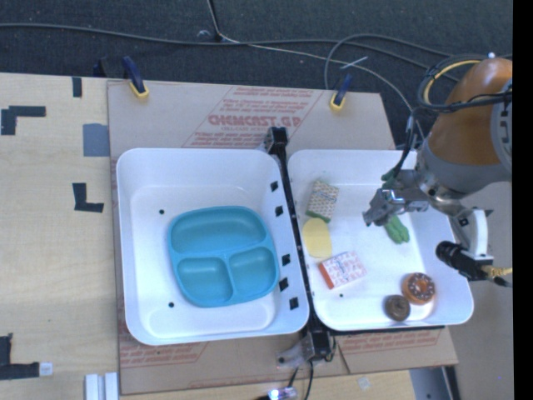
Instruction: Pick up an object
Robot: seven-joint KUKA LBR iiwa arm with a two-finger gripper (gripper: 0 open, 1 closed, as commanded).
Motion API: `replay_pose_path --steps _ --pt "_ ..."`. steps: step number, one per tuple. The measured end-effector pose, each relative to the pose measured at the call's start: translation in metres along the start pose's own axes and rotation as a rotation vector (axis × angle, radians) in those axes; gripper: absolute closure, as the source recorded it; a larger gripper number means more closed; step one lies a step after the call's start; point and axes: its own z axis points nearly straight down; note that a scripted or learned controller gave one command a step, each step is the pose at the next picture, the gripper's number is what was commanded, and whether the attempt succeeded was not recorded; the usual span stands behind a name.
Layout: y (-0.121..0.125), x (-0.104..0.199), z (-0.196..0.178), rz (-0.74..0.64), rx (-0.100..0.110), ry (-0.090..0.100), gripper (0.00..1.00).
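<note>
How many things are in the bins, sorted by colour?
Blue: 1, the divided plate
Yellow: 1, the round piece
Green: 1, the long piece
Red and white: 1, the packet
Brown or tan: 3, the speckled block, donut, small disc
Total: 7

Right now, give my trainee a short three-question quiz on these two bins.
1. True or false: the blue tray lies in the left bin.
2. Which thing lies nearest the gripper? A) donut B) green item C) yellow item
3. Fill in: the red-and-white packet lies in the ___ bin.

Key: 1 true; 2 B; 3 right.
</note>
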Motion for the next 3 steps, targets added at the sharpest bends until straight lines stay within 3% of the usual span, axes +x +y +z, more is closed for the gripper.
replay_pose_path --steps 1,3 --pt "0.001 0.000 -0.047 0.000 0.001 0.000 1.00" --pt "0.015 0.095 -0.018 -0.002 0.007 0.001 1.00"
